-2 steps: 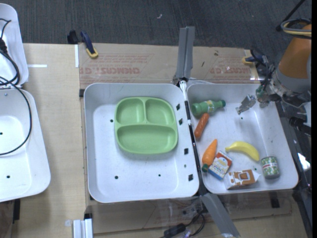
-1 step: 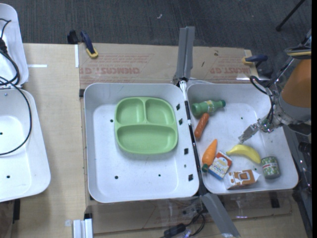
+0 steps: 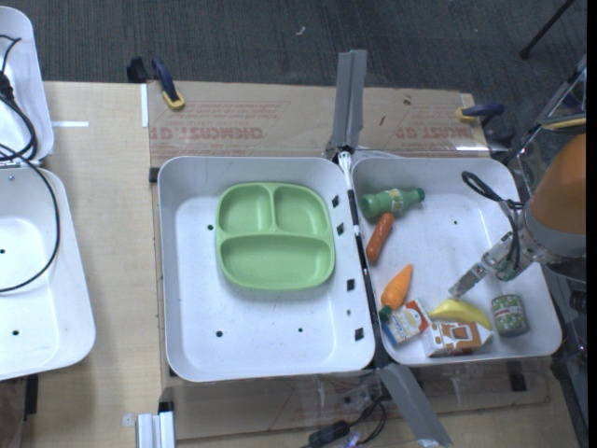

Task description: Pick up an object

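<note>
Gripper (image 3: 471, 278) low in right bin (image 3: 448, 227), tips just above banana (image 3: 462, 311); can't tell its state or any grasp; banana lies flat near front wall, long axis left-right, beside carton (image 3: 457, 337) and can (image 3: 509, 315).

Hand (image 3: 469, 279) low, at arm's tip

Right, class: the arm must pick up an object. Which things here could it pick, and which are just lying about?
Could be picked:
green bottle
sausage
carrot
banana
small can
juice carton
small packet

Lying about:
green divided plate
blue-and-yellow clamp
black cable
</note>
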`<state>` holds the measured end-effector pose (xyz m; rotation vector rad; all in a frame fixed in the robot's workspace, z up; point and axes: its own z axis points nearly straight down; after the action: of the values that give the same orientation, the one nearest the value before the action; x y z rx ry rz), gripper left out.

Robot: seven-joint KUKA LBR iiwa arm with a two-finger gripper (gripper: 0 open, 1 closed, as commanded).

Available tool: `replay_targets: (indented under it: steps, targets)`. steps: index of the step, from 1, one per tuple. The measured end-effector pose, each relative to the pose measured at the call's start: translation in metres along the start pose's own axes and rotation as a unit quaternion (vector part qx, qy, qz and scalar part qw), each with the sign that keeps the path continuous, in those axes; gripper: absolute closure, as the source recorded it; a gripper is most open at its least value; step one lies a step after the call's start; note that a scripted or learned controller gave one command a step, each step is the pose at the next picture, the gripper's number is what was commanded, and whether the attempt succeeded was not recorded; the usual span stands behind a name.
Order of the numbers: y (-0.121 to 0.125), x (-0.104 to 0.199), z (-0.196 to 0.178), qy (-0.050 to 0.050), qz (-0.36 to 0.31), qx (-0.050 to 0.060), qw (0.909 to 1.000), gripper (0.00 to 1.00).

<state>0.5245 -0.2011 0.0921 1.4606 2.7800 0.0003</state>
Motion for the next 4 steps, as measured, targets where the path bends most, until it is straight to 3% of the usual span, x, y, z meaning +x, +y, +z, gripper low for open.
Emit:
replay_targets:
  steps: [1, 2, 3, 4]
  targets:
    - [0.023, 0.036, -0.002, 0.001, -0.042, 0.000, 0.9991, 0.00]
    - [0.064, 0.013, -0.032, 0.000, 0.124, 0.000, 0.9923, 0.00]
    - [0.005, 0.035, 0.001, 0.001, 0.041, 0.001, 0.9991, 0.00]
    - [0.085, 0.003, 0.000, 0.000, 0.045, 0.000, 0.9990, 0.00]
